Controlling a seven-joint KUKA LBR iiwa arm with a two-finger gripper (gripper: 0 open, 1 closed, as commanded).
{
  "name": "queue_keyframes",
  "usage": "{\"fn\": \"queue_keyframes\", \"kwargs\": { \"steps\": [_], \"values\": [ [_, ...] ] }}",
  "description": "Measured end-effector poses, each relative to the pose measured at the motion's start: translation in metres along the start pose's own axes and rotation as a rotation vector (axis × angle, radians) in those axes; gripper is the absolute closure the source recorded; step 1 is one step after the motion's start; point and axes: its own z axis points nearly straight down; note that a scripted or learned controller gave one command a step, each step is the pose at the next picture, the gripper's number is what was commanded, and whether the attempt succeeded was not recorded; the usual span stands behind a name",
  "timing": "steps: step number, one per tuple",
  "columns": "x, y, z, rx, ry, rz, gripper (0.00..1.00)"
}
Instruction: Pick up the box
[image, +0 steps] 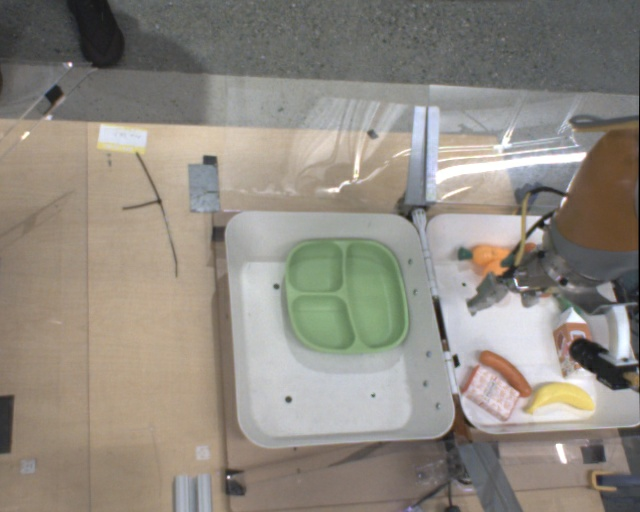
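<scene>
A small pink-and-white box (491, 392) lies flat near the front edge of the right bin (452, 330). It touches a brown sausage (505, 371) just behind it. My gripper (487, 295) hangs over the middle of the right bin, pointing left, well behind the box and apart from it. Nothing shows in its grasp. The grey arm with its orange band (607, 200) comes in from the right.
An orange carrot (488, 258) lies behind the gripper. A yellow banana (561, 399) sits right of the box. A red-and-white packet (570, 341) lies partly under the wrist. The left bin (250, 390) holds a green divided plate (347, 295).
</scene>
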Motion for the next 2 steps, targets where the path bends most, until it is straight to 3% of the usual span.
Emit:
{"fn": "queue_keyframes", "kwargs": {
  "steps": [1, 2],
  "values": [
    [-0.020, -0.074, -0.011, 0.002, 0.000, -0.314, 0.00],
    [-0.025, -0.072, 0.087, 0.001, 0.000, -0.479, 0.00]
  ]
}}
